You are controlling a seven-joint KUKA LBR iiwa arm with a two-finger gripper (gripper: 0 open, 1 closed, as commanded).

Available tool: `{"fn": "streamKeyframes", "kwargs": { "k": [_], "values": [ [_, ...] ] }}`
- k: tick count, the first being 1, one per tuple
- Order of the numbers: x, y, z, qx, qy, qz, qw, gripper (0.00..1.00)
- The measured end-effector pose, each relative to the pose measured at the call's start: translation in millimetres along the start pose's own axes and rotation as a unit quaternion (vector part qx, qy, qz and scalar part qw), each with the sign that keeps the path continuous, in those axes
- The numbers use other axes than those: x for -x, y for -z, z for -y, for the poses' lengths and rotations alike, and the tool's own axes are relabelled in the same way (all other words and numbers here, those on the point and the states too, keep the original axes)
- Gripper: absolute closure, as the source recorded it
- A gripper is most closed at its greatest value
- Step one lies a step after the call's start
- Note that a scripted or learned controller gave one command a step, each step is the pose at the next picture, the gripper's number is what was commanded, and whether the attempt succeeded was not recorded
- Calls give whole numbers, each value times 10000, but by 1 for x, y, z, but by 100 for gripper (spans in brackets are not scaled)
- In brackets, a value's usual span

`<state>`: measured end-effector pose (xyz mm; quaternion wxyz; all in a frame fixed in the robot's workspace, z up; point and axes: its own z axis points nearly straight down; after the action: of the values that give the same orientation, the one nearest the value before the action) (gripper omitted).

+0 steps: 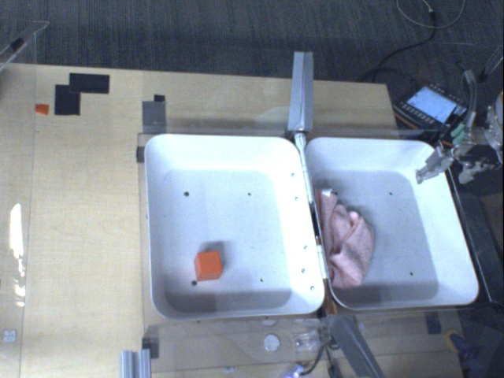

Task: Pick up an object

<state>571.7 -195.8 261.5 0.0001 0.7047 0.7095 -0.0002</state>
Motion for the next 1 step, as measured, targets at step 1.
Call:
{"fn": "streamKeyframes", "kwargs": {
  "k": [1],
  "values": [
    [7,-118,-49,-10,411,-7,9992,0]
  ]
}}
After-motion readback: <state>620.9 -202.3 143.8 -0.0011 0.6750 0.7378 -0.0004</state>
